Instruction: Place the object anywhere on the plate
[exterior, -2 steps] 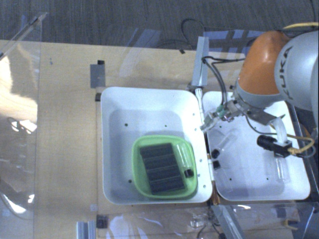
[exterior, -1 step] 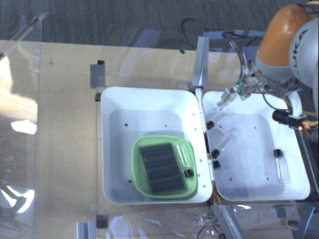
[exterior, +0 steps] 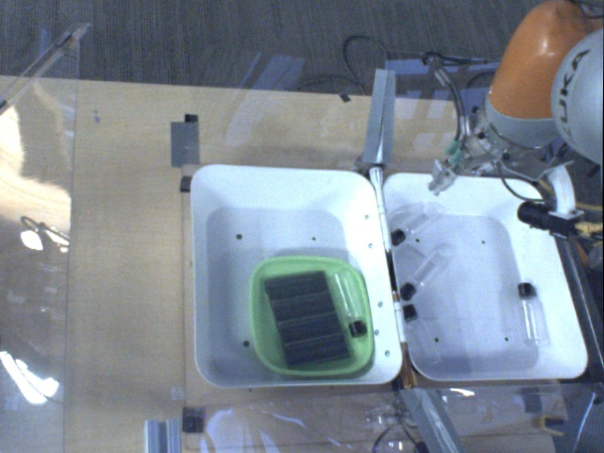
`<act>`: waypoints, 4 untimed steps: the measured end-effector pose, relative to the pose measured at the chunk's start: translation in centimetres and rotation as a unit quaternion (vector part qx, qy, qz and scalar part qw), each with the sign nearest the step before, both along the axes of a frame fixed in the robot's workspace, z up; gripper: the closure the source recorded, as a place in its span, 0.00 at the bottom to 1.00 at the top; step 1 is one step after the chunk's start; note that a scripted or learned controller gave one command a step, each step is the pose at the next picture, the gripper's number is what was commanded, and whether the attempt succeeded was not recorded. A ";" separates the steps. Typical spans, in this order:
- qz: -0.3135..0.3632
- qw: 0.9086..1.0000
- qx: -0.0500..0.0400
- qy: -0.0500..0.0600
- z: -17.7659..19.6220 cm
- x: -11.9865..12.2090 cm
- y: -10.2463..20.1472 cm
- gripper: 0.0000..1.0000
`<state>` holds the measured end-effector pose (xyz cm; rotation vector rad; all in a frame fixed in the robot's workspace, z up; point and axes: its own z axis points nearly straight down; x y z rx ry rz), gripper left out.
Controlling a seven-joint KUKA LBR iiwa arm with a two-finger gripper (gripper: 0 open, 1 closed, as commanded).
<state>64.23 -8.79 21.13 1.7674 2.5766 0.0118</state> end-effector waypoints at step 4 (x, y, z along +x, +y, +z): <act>0.343 0.939 -0.003 0.005 0.5 -10.5 6.6 1.00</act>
